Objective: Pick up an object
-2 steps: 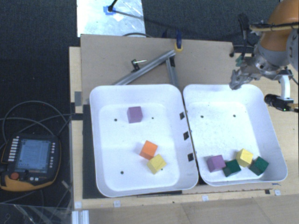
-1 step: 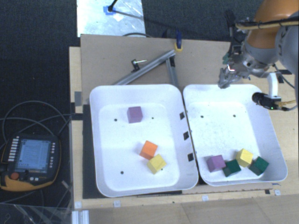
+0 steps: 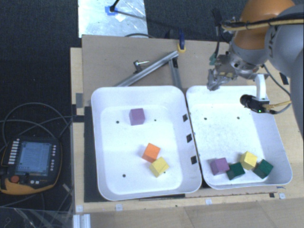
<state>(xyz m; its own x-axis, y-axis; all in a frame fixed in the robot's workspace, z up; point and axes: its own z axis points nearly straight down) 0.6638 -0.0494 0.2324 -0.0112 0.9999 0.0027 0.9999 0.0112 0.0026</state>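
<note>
Gripper: we see the gripper (image 3: 214, 82) over the far rim of the right bin (image 3: 273, 141); whether it is spread or pressed together we cannot tell, and we see nothing in it.
Right bin: a purple cube (image 3: 219, 166), two dark green cubes (image 3: 235, 171) (image 3: 263, 168) and a yellow cube (image 3: 248, 160) clustered at the near edge, well apart from the gripper.
Left bin (image 3: 102, 141): a purple block (image 3: 137, 116) toward the far side; an orange cube (image 3: 151, 152) touching a yellow block (image 3: 159, 166) nearer us.
Beside the bench: a teach pendant (image 3: 29, 164) on the dark floor.

Seven small blocks are seen: purple (image 3: 137, 116), orange (image 3: 151, 151) and yellow (image 3: 159, 166) in the left bin (image 3: 102, 127) (the last two touching); purple (image 3: 219, 165), two green (image 3: 235, 170) (image 3: 263, 167) and yellow (image 3: 248, 159) clustered in the right bin (image 3: 273, 137).
</note>
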